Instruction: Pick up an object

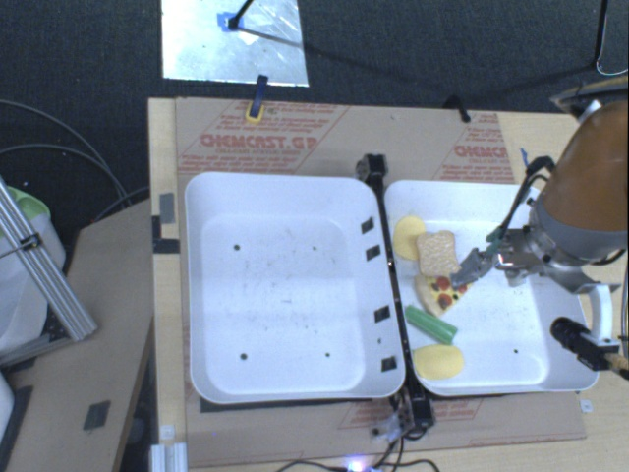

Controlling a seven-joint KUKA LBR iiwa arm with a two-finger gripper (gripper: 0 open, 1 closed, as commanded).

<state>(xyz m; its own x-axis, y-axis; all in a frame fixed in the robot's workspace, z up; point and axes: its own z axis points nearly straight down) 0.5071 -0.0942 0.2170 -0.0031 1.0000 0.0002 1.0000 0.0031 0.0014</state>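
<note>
- Two white bins side by side on the bench: left bin, right bin.
- Five toy food items sit in the right bin, all bunched toward its left side, near the divider between the bins.
- Top of the cluster: a round yellow piece, touching a tan cracker-like slab just right of it.
- Below the slab: a pizza slice with red spots, overlapped by the slab's lower edge.
- Further down: a green stick lying at a slant, then a yellow lemon-like piece near the bin's front wall.
- Arm comes in from the right; gripper points left, low over the right bin, its tip just beside the slab's right edge and over the top of the pizza slice.
- Claw state: cannot tell, dark tip is too small to resolve. Contact with the slab or the slice can't be confirmed either.
- A grey metal sheet lies on the floor behind the bench.
</note>
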